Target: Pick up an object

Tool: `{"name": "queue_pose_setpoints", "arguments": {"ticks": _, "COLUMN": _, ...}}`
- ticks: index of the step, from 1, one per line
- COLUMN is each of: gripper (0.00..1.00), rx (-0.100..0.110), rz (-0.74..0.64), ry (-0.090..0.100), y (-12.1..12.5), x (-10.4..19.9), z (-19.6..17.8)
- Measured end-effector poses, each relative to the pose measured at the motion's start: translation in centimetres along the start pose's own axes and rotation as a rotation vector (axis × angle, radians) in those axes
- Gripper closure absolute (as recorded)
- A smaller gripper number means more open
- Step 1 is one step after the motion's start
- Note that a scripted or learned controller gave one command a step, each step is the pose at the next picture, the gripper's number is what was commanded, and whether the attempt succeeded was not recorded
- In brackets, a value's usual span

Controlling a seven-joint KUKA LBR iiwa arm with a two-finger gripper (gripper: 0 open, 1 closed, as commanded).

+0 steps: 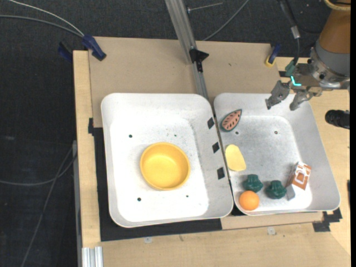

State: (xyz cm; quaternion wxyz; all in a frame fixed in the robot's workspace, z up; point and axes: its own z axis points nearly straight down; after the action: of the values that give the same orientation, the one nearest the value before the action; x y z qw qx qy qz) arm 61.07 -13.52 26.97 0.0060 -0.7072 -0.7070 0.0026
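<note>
The gripper (286,100) hovers at upper right over the right bin (311,128), fingers spread and grasping nothing, positioned for descent; 6 objects lie below, including an orange ball (249,200).

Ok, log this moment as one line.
hand: open, holding nothing, over right bin's far edge | right bin: orange ball, carton | left bin: yellow bowl

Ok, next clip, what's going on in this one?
A grey arm's two-finger gripper hangs open over the far rim of the right white bin, holding nothing. That bin holds a leaf-shaped pink piece, a flat yellow piece, two dark green toys, an orange ball and a small orange-and-white box. A yellow bowl sits in the left white bin.
</note>
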Motion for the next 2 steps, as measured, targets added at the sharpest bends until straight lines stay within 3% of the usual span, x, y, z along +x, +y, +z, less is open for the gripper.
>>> {"name": "queue_pose_setpoints", "arguments": {"ticks": 1, "gripper": 0.00, "rx": -0.006, "rz": -0.001, "ry": -0.001, "y": 0.1, "x": 0.0, "z": -0.3}}
{"name": "queue_pose_setpoints", "arguments": {"ticks": 2, "gripper": 0.00, "rx": 0.001, "rz": 0.001, "ry": 0.000, "y": 0.3, "x": -0.7, "z": 4.2}}
